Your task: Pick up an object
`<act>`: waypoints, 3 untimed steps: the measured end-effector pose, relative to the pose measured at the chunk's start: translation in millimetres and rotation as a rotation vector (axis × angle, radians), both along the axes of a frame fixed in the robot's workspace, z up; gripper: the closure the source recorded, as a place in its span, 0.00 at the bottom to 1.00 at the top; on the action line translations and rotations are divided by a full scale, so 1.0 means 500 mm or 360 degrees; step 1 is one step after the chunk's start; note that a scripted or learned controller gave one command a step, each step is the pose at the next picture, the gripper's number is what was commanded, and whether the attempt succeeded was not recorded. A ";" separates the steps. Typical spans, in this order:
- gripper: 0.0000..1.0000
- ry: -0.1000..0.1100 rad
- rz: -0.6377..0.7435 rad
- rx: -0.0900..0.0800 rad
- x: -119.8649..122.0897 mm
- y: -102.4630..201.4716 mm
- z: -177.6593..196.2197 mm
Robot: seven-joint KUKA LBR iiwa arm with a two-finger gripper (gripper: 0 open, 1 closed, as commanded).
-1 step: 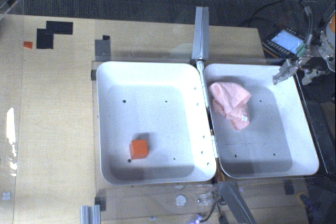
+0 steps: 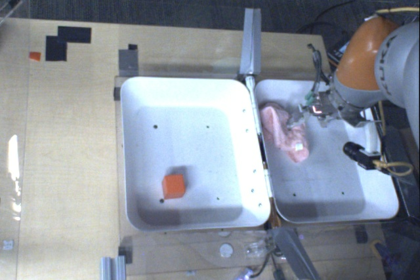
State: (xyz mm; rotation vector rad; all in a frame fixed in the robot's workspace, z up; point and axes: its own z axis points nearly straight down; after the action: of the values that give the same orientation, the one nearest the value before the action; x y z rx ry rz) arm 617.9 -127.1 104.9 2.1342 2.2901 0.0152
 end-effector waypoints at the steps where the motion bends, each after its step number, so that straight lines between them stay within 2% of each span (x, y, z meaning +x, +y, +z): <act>1: 0.00 -0.0016 -0.0013 -0.0008 0.018 0.051 -0.014; 2: 0.00 -0.0034 0.0278 -0.0013 -0.049 0.050 -0.012; 3: 0.00 -0.0036 0.0799 -0.0028 -0.086 0.047 -0.011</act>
State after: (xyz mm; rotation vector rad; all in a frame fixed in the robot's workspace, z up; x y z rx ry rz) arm 574.7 -103.4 99.5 1.4859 2.7265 0.0231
